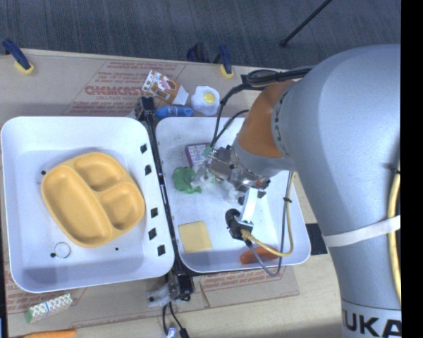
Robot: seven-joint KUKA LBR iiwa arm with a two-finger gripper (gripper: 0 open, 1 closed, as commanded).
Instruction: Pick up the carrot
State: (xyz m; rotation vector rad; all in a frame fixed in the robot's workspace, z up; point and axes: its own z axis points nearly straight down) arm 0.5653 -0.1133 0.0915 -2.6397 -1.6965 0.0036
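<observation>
Bins: two shallow white bins side by side on the surface, a left bin and a right bin, their inner walls touching along a black clip strip.
Left bin contents: one yellow divided plate with three compartments, lying near the bin's middle.
Right bin contents, counted: one green leafy toy left of centre; one purple packet just beyond it toward the far wall; one flat yellow cheese slice by the near wall; one orange carrot.
Carrot: lies in the near right corner of the right bin, close against the near wall, partly crossed by a cable that loops over it.
Gripper: the gripper sits over the middle of the right bin, close beside the green leafy toy and the purple packet; how far it is open cannot be told, and nothing can be seen held in it. It is well apart from the carrot.
Arm: the grey arm with its orange band covers the right side of the right bin.
Outside the bins: beyond the far walls lie one small printed packet and one white-and-yellow egg toy; one patterned wrapper lies at the near left.
</observation>
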